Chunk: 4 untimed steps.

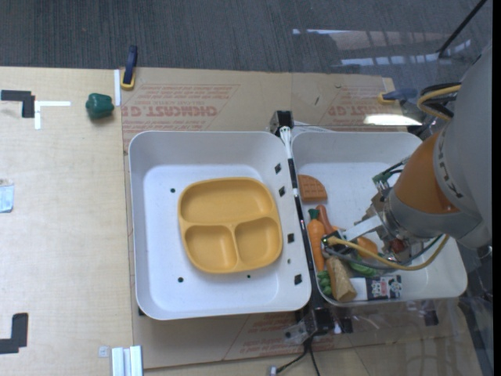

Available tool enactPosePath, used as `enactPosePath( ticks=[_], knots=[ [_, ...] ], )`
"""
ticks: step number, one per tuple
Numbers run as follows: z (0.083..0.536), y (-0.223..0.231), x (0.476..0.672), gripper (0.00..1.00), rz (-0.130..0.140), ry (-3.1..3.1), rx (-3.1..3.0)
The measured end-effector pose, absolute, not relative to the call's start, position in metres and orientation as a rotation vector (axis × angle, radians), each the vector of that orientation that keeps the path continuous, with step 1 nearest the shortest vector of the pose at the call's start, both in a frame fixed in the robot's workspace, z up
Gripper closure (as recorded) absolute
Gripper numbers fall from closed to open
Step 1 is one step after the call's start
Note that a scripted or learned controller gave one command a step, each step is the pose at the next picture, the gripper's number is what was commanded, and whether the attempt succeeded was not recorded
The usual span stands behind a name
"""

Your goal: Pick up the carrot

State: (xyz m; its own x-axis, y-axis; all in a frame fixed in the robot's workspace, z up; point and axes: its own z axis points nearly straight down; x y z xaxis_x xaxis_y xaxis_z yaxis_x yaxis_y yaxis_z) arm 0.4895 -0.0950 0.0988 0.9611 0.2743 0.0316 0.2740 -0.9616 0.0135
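Near the bench's [63,233] far left edge sits a small green object [99,106], with a blue-and-yellow clamp [129,67] just beyond it at the back. The left bin [149,233] holds a yellow divided plate [230,224] at its middle. In the right bin [438,276], against the left wall, lie a brown bread-like piece [311,187], then the carrot [315,235] — orange, lying lengthwise along that wall — and below it a tan roll [341,279] beside something green [362,267]. The pincer [387,245] hangs low over the right bin's near side, right of the carrot, among yellow cables; whether it is open or closed I cannot tell.
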Motion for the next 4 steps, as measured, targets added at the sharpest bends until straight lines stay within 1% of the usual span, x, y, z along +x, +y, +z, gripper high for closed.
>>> enactPosePath(
  ticks=[1,2,3,4],
  knots=[
    [0.0988,-0.0938,0.4897,0.0,0.054,0.399,3.101],
    [0.0974,-0.0968,0.4881,0.0,0.043,0.592,3.078],
    [0.0979,-0.097,0.4887,0.0,0.049,0.492,3.088],
    [0.0978,-0.0961,0.4886,0.0,0.048,0.509,3.084]
  ],
)
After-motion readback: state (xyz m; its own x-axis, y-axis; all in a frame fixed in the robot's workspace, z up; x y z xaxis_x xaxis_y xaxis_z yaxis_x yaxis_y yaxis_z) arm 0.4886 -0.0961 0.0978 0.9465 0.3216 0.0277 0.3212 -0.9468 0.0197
